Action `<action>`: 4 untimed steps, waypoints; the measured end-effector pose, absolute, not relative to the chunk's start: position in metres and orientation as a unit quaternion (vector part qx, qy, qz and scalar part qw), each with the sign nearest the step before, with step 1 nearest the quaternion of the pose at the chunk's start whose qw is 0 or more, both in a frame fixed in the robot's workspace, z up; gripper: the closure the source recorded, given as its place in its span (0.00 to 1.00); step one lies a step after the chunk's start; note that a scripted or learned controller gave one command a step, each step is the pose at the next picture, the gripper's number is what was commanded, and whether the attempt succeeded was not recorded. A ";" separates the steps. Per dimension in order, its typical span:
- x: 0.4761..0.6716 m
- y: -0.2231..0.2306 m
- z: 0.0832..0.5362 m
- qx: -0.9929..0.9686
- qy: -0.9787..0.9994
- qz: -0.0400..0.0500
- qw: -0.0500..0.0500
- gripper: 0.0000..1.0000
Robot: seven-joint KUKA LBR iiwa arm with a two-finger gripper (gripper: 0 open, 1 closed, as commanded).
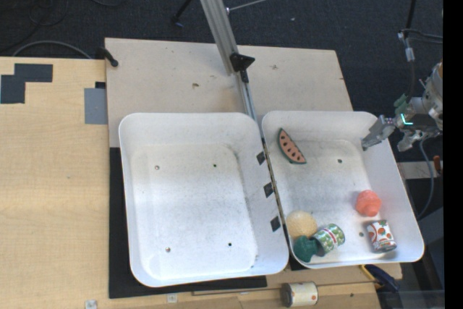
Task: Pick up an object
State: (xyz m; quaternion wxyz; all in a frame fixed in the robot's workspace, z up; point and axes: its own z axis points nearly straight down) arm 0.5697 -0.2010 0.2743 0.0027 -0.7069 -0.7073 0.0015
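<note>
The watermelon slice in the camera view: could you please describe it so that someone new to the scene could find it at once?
Start at the right bin of the two white ones. In its far left part, close to the divider between the bins, lies the watermelon slice, alone. It is a flat wedge, red with dark seeds and a green rind, while the other items cluster along the bin's near edge.

bench (173, 79) with two white bins (192, 202)

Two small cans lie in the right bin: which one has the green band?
The can beside the yellow ball and dark green toy. The other can, near the bin's right rim, is red and white.
</note>
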 end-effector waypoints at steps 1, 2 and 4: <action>0.570 -0.201 0.276 -0.707 -0.708 0.001 0.001 0.00; 0.564 -0.202 0.214 -0.707 -0.707 0.002 0.004 0.00; 0.561 -0.199 0.095 -0.708 -0.706 0.002 0.004 0.00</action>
